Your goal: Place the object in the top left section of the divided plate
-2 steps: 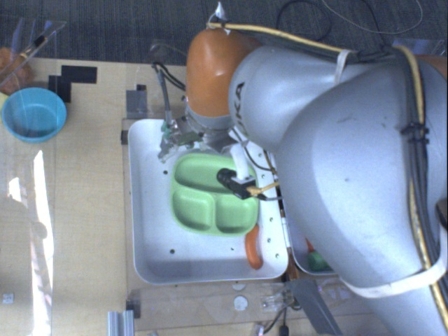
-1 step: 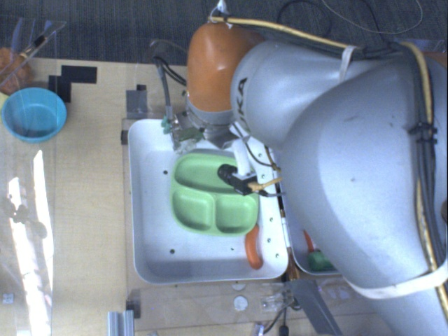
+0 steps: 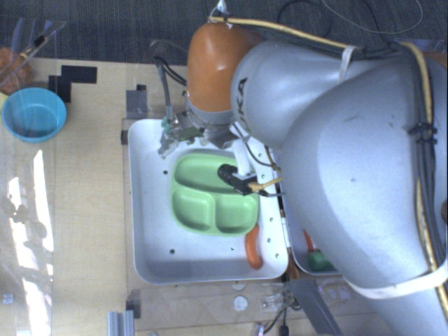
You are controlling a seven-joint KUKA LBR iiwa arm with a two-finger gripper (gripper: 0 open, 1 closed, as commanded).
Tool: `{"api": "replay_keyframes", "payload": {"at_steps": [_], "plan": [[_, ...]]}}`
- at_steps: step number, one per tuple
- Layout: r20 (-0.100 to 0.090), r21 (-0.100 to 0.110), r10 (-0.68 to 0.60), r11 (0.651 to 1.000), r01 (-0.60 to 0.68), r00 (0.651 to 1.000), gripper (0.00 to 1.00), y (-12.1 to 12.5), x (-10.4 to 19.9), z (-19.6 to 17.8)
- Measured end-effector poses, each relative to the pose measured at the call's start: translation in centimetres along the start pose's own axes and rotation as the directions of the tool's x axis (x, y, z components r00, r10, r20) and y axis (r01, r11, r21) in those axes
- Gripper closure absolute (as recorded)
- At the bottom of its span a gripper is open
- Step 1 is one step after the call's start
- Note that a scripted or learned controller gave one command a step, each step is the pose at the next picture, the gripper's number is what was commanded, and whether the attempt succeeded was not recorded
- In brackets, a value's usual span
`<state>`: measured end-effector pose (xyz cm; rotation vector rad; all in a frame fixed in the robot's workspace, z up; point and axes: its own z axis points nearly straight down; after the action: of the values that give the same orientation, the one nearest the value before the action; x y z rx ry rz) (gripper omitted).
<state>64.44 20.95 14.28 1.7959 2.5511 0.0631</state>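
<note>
Gripper [image 3: 176, 137] hung at bin's [image 3: 150, 257] top edge, just beside plate [image 3: 203, 208]. We could not tell its grip state. Orange object [image 3: 253, 250] lay near bin's bottom right corner, off plate. We judged pick and placement both left to do.

bright even light, glare patches on left bench [image 3: 28, 208], slightly soft focus

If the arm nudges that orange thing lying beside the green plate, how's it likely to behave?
The orange thing looks long and rounded, carrot-like, so it would probably roll sideways. It lies between the green plate and the bin wall, which may stop it. Its smooth surface could be slippery.
</note>
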Motion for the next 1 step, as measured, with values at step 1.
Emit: {"api": "replay_keyframes", "payload": {"at_steps": [1], "plan": [[-0.002,-0.006,0.0,1.0,0.0,1.0,1.0,0.23,0.0,-1.24]]}}
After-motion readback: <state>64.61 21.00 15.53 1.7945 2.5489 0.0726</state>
